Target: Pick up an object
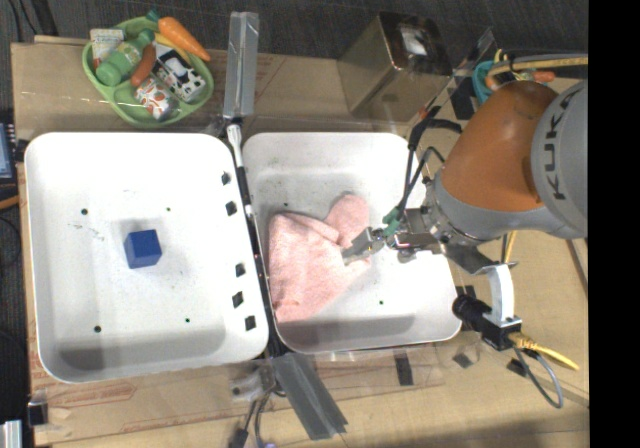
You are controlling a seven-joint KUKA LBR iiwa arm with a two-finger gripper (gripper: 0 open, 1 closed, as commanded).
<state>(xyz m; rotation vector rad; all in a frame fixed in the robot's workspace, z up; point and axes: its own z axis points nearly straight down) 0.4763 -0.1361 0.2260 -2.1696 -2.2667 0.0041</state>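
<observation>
A pink cloth (310, 261) lies crumpled in the right bin (400, 321), spread from its left wall to the middle. My gripper (363, 245) is low over the cloth's right edge, under the arm's orange band (495, 151); whether it touches the cloth I cannot tell. A small blue cube (143, 248) sits alone in the left bin (60, 176), far from the gripper.
A green bowl (103, 92) of toy food with an orange carrot stands behind the left bin. A brown box (388, 61) sits behind the right bin. The grey divider (243, 236) separates the bins. Cables and a yellow plug (535, 351) lie at the right.
</observation>
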